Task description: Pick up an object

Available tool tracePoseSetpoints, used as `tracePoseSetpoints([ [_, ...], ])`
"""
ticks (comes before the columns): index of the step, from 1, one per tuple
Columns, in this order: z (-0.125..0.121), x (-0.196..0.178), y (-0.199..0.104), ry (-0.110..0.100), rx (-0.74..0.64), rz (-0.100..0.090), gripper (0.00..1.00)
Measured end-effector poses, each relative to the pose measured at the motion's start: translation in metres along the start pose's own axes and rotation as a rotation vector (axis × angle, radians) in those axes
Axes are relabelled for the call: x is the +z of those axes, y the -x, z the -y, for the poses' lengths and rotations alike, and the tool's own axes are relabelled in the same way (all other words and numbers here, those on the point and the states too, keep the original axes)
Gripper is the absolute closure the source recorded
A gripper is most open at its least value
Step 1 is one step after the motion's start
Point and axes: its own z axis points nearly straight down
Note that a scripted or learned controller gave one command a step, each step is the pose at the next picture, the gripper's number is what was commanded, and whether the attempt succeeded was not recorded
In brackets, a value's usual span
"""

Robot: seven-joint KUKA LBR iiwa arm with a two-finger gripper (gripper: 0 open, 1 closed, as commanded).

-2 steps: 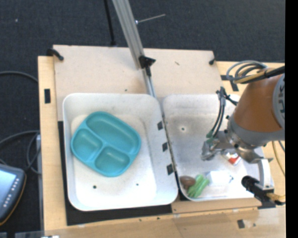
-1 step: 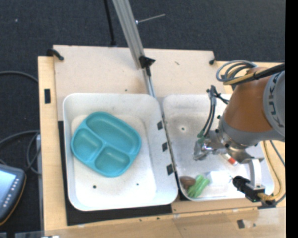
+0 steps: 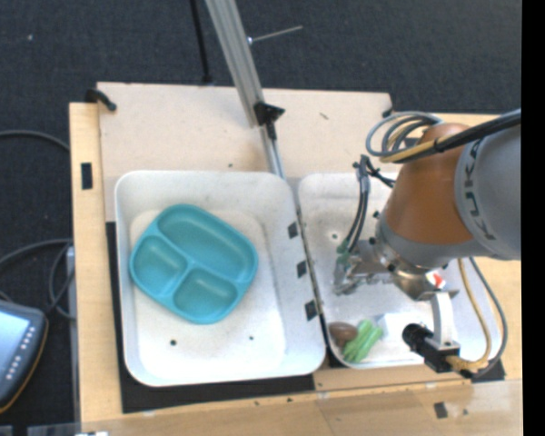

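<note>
Grey-and-orange arm hangs over the right white bin; can't tell the gripper's grip. Teal three-compartment plastic tray fills the left bin. Green plastic piece touches a small brown lump at the right bin's near edge.

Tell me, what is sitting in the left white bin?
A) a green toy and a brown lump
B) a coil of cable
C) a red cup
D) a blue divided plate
D: the blue divided plate, with three compartments, lies in the left bin, while the green object and brown object lie in the right bin near the arm.
</note>
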Motion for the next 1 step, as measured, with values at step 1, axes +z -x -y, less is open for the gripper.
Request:
tracePoseSetpoints([
  [1,-0.0011,-0.1124,-0.0129,0.012,0.001,0.003,1.0],
])
